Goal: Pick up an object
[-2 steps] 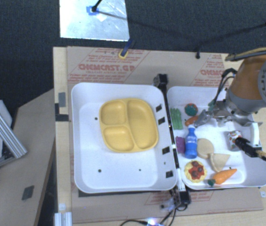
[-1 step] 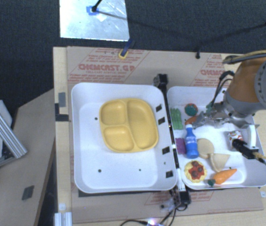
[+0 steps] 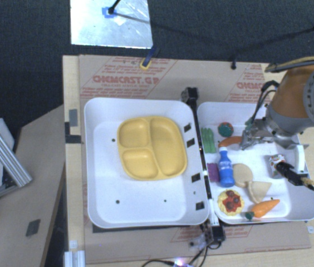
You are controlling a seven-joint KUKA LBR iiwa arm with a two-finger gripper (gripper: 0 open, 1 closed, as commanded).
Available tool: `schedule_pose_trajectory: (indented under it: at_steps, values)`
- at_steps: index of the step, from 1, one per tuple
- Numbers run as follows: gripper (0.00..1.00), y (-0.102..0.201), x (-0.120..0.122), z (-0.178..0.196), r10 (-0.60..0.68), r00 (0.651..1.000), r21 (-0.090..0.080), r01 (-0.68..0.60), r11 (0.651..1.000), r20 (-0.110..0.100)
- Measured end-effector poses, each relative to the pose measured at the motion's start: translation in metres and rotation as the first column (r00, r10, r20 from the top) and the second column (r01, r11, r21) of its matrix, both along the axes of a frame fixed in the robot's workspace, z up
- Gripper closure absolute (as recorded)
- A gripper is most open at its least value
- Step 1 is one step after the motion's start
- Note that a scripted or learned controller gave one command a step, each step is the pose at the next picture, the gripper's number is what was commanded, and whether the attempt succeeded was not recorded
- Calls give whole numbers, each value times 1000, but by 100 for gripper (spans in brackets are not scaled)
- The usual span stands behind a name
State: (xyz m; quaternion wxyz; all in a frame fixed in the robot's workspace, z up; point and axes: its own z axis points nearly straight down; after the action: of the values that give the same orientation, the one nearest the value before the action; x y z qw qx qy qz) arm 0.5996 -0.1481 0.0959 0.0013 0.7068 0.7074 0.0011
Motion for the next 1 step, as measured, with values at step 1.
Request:
schedule_pose_trajectory:
  at_steps: [1]
  values:
    - [100, 3, -5, 61, 2, 1000, -1, -2, 1000, 2]
